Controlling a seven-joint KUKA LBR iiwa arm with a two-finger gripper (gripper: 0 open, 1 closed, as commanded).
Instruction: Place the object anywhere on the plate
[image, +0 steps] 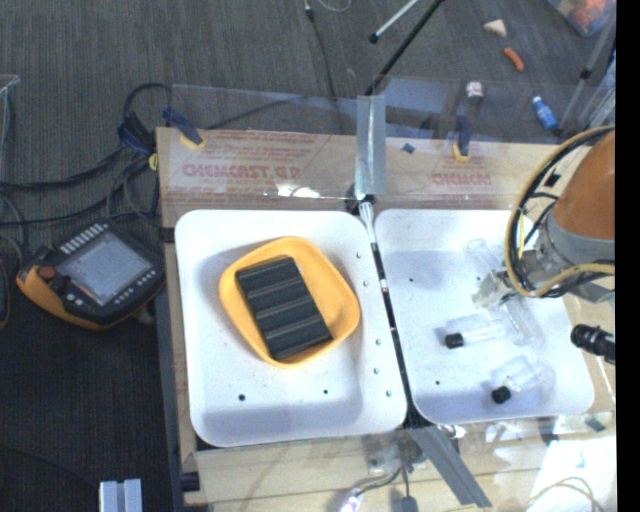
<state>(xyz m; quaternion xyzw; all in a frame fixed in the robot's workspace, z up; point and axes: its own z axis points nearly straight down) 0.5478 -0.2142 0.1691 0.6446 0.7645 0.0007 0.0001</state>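
A black ridged block (285, 307) is lying on the yellow plate (345, 300); the gripper (505, 300), finger state unclear, is risking nudging it off.

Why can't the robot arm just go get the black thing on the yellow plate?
It probably can. The black ridged block lies flat on the yellow plate in the left bin, open from above. The arm is over the right bin, so it would only need to cross the divider between them.
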